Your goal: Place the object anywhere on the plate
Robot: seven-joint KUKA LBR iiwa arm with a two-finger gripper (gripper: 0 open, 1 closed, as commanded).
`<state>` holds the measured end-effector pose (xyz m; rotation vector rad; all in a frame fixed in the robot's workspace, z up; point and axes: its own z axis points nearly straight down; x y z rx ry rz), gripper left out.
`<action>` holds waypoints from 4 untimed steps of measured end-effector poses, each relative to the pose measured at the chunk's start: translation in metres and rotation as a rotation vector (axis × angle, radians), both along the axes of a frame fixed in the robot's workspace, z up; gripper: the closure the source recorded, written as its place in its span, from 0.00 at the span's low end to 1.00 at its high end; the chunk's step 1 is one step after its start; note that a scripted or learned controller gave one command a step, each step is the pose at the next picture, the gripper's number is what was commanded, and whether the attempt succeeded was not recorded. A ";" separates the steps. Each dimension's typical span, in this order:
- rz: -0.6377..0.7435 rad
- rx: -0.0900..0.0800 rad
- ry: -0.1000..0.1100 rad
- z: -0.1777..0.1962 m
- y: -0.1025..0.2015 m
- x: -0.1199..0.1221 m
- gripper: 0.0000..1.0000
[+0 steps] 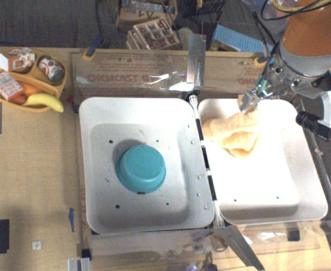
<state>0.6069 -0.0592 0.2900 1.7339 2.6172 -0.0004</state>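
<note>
gripper (248, 102) hangs over the right bin (301, 202), touching the pale object (233, 134). jaw state unclear. teal plate (142, 169) sits in the left bin (98, 151).

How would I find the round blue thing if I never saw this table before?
Look at the two white bins side by side and pick the left bin. Near its middle sits the teal plate. It is round, the only thing in that bin, and unlike the pale orange object in the right bin.
</note>
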 end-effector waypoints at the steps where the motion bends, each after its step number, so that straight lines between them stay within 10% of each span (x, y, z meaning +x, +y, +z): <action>1: 0.012 0.001 0.001 -0.044 -0.005 -0.005 1.00; 2: 0.015 0.002 0.003 -0.065 -0.003 -0.004 1.00; 4: 0.810 0.001 0.001 -0.069 0.079 -0.043 1.00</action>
